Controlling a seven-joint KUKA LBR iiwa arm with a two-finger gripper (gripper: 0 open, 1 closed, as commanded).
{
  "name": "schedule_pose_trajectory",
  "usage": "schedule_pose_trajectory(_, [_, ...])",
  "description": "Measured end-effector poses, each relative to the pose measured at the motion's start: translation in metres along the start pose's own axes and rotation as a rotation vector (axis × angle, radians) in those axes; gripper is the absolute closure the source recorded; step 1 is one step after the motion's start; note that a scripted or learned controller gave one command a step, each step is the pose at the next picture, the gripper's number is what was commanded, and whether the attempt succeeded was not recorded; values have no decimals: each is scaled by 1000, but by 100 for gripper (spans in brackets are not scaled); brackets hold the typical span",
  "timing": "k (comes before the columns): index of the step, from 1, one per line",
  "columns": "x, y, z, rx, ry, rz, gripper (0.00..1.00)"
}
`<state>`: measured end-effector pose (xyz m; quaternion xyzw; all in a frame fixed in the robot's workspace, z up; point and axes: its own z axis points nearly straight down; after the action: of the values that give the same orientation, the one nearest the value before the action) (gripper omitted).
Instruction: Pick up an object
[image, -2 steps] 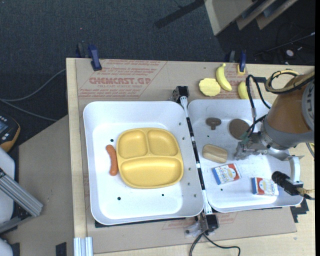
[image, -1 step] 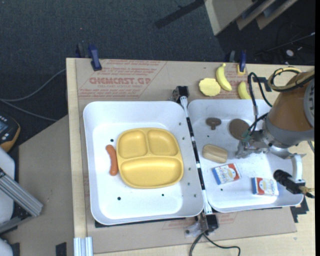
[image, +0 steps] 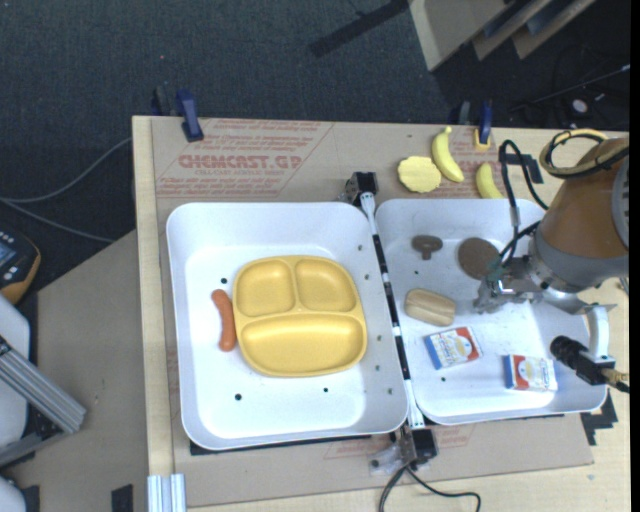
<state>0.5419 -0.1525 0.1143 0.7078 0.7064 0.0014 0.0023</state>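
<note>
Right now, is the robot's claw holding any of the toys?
Nothing shows between its fingers. The gripper hangs over the right bin, near the brown disc and the bread roll.

Grey arm (image: 580, 262); orange band (image: 588, 215); black cables (image: 517, 195)

Arm (image: 585, 215) reaches in from right, bent downward; hand (image: 495, 292) low, pointing left.

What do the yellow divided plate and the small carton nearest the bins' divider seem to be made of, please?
The yellow divided plate looks like moulded plastic with a smooth matte finish: uniform colour, rounded compartment ridges. The small carton looks like printed cardboard or toy plastic, judging by its flat faces and blue, white and red print; the look leaves it open.
</note>
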Motion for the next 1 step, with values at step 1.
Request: schedule_pose_trajectory(1, [0, 1, -10, -2, -1, 0, 100])
